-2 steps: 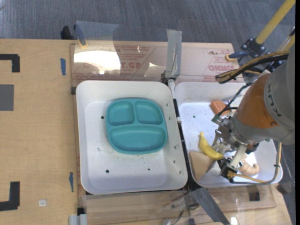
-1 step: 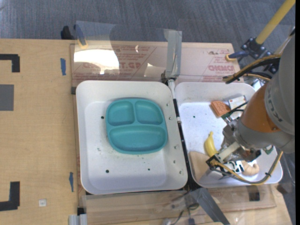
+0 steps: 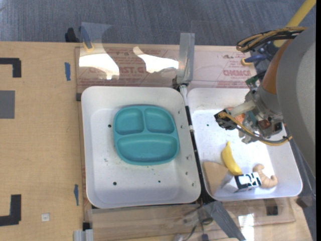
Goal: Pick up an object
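You saw the gripper (image 3: 246, 118) low in the right white bin (image 3: 293, 185), above the yellow plastic banana (image 3: 230, 158); its opening couldn't be judged.

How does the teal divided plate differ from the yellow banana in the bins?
The teal plate lies in the left bin; the banana lies in the right bin. The plate is much larger, broad and flat with three compartments; the banana is small, narrow and curved. The plate lies alone; the banana has other small things near it. Both rest untouched.
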Available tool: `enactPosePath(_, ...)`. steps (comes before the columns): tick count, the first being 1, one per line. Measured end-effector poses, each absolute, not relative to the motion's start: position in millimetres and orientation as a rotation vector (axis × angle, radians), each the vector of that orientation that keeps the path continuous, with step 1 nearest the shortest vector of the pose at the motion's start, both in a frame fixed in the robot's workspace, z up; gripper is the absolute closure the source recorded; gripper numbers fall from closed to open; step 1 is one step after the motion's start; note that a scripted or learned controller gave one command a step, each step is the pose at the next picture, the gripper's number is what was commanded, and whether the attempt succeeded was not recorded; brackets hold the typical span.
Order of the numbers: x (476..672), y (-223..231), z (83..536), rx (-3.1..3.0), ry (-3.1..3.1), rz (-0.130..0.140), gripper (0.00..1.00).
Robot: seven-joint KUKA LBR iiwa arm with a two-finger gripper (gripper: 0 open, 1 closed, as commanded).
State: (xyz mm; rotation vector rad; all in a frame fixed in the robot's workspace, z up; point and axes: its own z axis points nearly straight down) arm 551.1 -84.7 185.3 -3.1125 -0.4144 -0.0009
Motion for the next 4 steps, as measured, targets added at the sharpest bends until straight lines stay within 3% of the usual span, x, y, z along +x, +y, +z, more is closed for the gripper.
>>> enactPosePath(1,506.9,-126,88,-3.109,-0.437,-0.004,1.00)
enactPosePath(2,481.0,-80,186,-3.122,-0.322,-0.006,1.00)
enactPosePath(3,477.6,-161,169,-3.119,-0.378,0.007,1.00)
enactPosePath(4,522.6,-107,223,-3.121,-0.326,-0.004,1.00)
